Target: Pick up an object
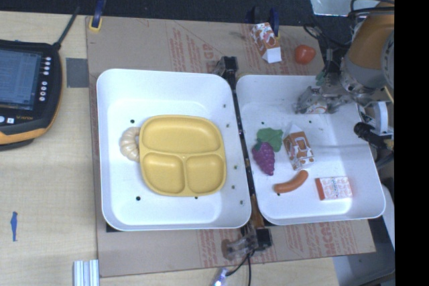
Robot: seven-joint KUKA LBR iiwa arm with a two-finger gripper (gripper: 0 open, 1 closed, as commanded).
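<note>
Hovering low over the far right part of the right bin (375,207), the gripper (320,101) sat near the back wall; couldn't tell whether it was released or clenched, the metal tip was too cluttered to read, and nothing showed in it. Arm (372,43) came in from the right, orange band above the wrist. Closest object was the carton (298,149), lying near the bin's middle, apart from the gripper. Just left of it, the grapes (265,156) with a green leaf (269,136) touching on top, near the left wall. Sausage (291,182) lay in front of the carton, tilted. Small red-and-white box (333,187) was to the right of the sausage, near the front right corner. Left bin (110,144) held a yellow three-compartment tray (181,154), with a pale pastry (129,142) touching its left edge. Outside the bins, behind the right one, a second carton (266,41) and a tomato (305,53) sat on the cardboard (167,43). A teach pendant (27,90) lay on the bench at far left.
</note>
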